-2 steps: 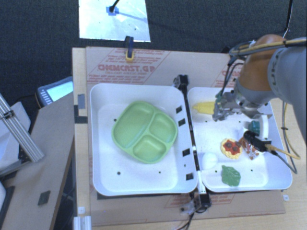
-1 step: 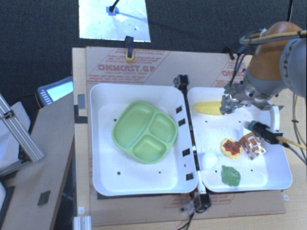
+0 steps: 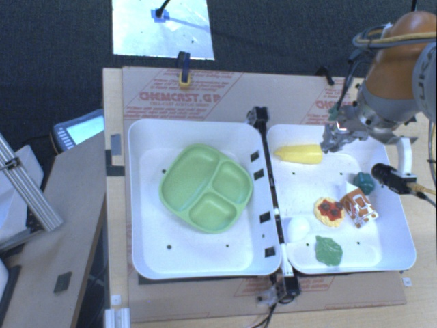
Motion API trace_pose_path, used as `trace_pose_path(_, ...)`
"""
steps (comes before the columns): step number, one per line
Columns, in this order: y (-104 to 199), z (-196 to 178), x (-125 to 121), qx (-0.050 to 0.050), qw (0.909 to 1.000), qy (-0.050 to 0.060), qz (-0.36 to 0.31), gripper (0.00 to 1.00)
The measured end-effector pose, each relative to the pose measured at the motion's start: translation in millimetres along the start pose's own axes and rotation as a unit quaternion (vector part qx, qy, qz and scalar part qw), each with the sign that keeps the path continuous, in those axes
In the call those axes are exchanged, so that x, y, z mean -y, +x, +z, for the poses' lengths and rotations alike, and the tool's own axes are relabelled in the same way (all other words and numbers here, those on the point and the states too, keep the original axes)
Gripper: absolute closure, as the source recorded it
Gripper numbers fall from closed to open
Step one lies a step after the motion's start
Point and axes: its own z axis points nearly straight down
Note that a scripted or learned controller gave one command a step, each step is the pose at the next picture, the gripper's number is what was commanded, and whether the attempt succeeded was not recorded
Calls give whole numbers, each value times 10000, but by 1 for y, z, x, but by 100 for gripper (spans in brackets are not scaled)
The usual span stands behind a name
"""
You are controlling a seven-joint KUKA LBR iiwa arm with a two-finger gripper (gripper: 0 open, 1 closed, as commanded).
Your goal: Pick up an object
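Two shallow white plastic bins are set side by side on the bench, the left bin (image 3: 143, 251) holding a green three-compartment plastic plate (image 3: 205, 187) near its middle. In the right bin (image 3: 403, 248), a yellow banana-shaped toy (image 3: 298, 154) is placed at the far left corner, with the gripper (image 3: 333, 141) just beside its right end. Nearer the front, a round pizza-like toy (image 3: 329, 211) is found with a small orange-and-white block (image 3: 360, 207) to its right, a white egg-shaped object (image 3: 298, 227) to its left, and a flat green leaf-shaped toy (image 3: 328, 251) in front.

Both white bins (image 3: 198, 265) look like smooth, slightly glossy moulded plastic, and the green divided plate (image 3: 206, 187) in the left one has a matt plastic sheen. The tabletop (image 3: 212, 94) is covered with printed brown paper, and a crinkled, shiny foil-like sheet (image 3: 162, 19) lies beyond it on dark rough carpet (image 3: 54, 39).
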Motion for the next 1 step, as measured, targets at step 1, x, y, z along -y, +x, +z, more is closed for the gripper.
trace_pose_path(1,60,8,1,-14,10000,23,-29,100)
